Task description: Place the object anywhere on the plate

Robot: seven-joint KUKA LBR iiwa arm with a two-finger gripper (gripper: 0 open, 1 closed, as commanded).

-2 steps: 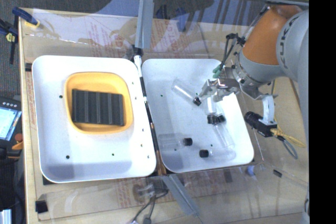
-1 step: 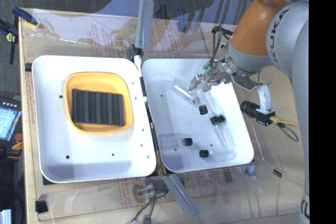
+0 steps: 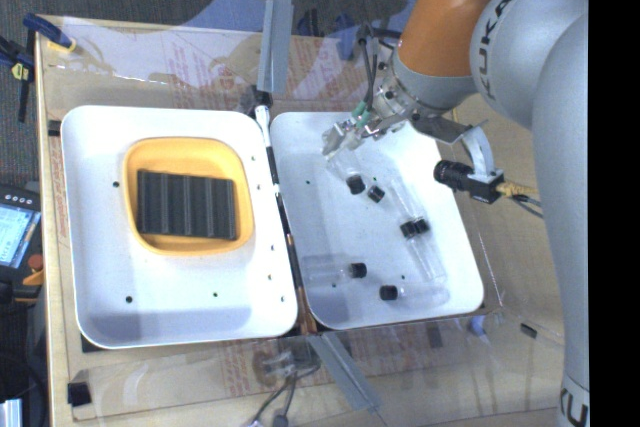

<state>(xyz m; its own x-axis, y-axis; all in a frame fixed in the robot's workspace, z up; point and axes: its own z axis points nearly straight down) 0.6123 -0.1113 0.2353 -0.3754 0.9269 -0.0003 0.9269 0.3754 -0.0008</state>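
Observation:
A yellow plate point(image 3: 150, 160) with a dark ridged centre lies in the left white bin point(image 3: 90, 295). The right white bin point(image 3: 320, 225) holds several small black pieces, among them one point(image 3: 355, 183) near the middle, one point(image 3: 414, 228) further right and one point(image 3: 389, 292) near the front. A clear elongated item point(image 3: 428, 257) lies slanted beside them. My gripper point(image 3: 345, 136) hangs over the back part of the right bin, above and behind the black pieces, well to the right of the plate. Nothing is visibly held in it.
The grey arm with its orange band point(image 3: 455, 10) reaches in from the upper right. A grey bar point(image 3: 272, 45) stands at the back between the bins. A black cable fitting point(image 3: 462, 177) sits at the right bin's right rim. A small screen point(image 3: 15, 230) is at the far left.

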